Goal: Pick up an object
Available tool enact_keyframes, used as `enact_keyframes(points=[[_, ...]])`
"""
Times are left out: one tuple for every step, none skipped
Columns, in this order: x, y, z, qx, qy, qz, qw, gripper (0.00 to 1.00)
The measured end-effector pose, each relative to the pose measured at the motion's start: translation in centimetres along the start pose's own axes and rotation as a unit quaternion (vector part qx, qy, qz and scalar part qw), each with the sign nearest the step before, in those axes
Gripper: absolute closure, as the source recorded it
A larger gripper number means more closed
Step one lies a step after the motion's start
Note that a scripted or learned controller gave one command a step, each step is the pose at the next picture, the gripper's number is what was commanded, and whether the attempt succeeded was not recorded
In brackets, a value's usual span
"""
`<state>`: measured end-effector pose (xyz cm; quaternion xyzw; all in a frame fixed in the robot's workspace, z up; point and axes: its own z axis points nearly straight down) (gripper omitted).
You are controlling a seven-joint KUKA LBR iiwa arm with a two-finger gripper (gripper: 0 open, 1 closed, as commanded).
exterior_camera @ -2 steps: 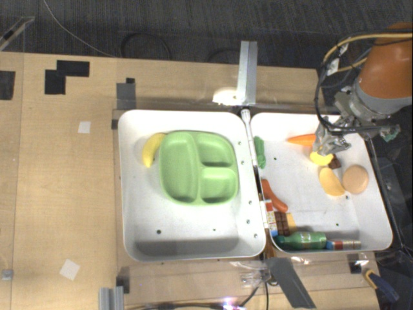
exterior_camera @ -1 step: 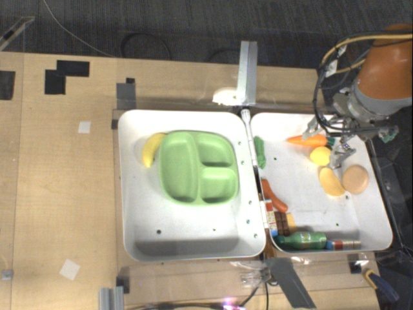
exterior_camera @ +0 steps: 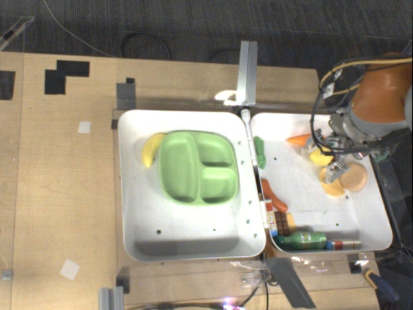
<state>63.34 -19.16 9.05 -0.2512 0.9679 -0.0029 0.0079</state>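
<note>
Smooth molded green tray (exterior_camera: 196,166), 3 rounded compartments; curved banana (exterior_camera: 151,150).

Grey arm (exterior_camera: 377,118) with orange band, in from the right, end effector (exterior_camera: 337,168) low, pointing down.

In the left bin (exterior_camera: 132,192) a tray (exterior_camera: 197,166) with a banana (exterior_camera: 151,150) at its left, in the right bin (exterior_camera: 374,225) a bottle (exterior_camera: 302,240) along the front wall, a carrot (exterior_camera: 298,139) near the back.
</note>
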Motion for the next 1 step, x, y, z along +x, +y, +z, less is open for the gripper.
enact_keyframes(points=[[2.31, 5.34, -0.01, -0.002, 0.001, -0.018, 0.9998, 0.00]])
